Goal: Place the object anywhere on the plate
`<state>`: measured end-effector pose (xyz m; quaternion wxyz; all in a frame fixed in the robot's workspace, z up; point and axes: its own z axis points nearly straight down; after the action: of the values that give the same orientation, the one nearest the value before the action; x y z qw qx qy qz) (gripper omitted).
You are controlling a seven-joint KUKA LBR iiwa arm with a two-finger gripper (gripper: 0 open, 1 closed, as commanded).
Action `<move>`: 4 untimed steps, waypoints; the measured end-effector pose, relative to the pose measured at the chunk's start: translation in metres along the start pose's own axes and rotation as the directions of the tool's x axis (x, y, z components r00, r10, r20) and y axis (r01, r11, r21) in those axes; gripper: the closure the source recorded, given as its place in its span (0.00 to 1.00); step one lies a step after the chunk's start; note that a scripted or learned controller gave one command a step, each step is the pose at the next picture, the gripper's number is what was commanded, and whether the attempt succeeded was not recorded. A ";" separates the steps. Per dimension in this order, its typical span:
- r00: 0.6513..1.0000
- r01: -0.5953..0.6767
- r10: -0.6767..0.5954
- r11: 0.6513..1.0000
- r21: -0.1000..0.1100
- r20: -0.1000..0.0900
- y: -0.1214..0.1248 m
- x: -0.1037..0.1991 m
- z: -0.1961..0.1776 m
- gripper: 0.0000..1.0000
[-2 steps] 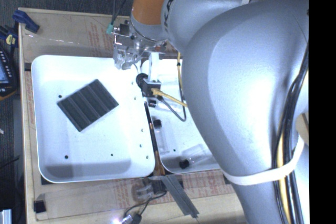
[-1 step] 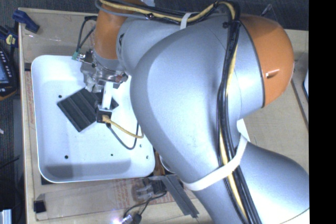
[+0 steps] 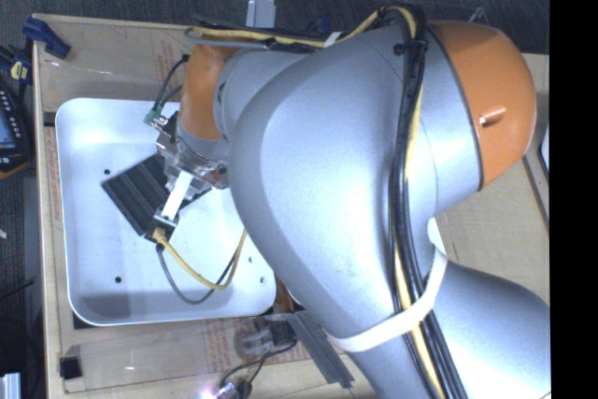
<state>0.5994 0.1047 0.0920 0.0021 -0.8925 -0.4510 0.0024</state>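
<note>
- Object to be placed: its position cannot be told. The arm [image 3: 355,201] lies across most of the bench and hides whatever sits beneath it.
- Plate: likewise hidden, so no finding on its location.
- Gripper [image 3: 187,171]: low over the upper middle of the left bin [image 3: 93,266], pointing down at the bin floor. Whether it is spread or pressed together cannot be told, and no held item can be confirmed.
- Step in hand, as a judgement: the pick-up stage, with the placing not yet done.
- Next move calls for a confirmed grasp, then a lift clear of the bin wall before any carry toward the plate.
- Arm pose: it enters from the right, its bulky links crossing the centre. The wrist, below the orange band [image 3: 199,93], is bent down and left into the left bin.
</note>
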 end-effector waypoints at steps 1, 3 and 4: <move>0.988 -0.154 0.154 0.988 -0.002 -0.002 -0.018 -0.021 -0.177 1.00; 0.926 -0.377 0.377 0.926 -0.001 -0.003 -0.065 -0.061 -0.220 1.00; 0.963 -0.270 0.270 0.963 -0.003 0.003 -0.090 0.055 -0.131 1.00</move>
<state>0.5600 0.2019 0.2230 0.0001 -0.9457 -0.3251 0.0037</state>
